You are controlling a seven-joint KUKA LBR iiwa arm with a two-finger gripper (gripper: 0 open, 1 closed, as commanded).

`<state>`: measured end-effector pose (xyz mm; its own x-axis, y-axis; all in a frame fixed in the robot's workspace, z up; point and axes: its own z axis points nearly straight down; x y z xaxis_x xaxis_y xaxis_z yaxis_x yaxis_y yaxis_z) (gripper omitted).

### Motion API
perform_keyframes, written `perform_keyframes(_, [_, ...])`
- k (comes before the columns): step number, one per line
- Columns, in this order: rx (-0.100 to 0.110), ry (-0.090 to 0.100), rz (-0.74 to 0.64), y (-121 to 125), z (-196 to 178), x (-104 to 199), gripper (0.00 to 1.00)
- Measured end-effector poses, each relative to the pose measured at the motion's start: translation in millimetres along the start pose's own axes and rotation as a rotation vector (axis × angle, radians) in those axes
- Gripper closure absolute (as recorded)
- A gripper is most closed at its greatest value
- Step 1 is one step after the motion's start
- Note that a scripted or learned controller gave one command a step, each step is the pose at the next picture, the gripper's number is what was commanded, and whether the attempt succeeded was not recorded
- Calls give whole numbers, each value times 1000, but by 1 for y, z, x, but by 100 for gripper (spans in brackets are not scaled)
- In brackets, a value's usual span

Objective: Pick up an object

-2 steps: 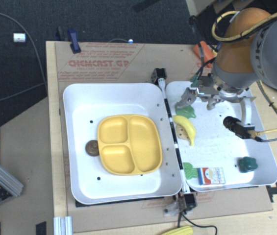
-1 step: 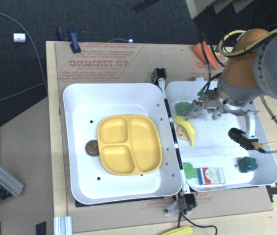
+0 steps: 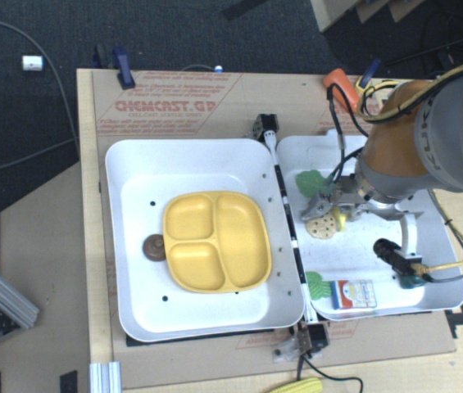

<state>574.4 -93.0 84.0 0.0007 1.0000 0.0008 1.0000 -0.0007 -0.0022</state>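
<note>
- Arm (image 3: 452,129): grey, with an orange band (image 3: 395,137) above the wrist; enters from the right and bends down over the right bin (image 3: 436,293), its bulk above that bin's far half.
- Wrist: points leftward, towards the bin's left wall.
- Gripper (image 3: 323,207): low over the bin's left half, near the wall; finger state cannot be read from this view.
</note>
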Motion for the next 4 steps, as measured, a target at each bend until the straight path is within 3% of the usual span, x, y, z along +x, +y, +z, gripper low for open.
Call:
perform_keyframes(1, [-6, 0, 1, 2, -12, 0, 100])
perform_keyframes(2, [0, 1, 0, -95, -100, 16, 100])
perform_keyframes(3, [-3, -2, 0, -11, -94, -25, 100])
perform_keyframes(4, [-3, -2, -1, -11, -94, -25, 0])
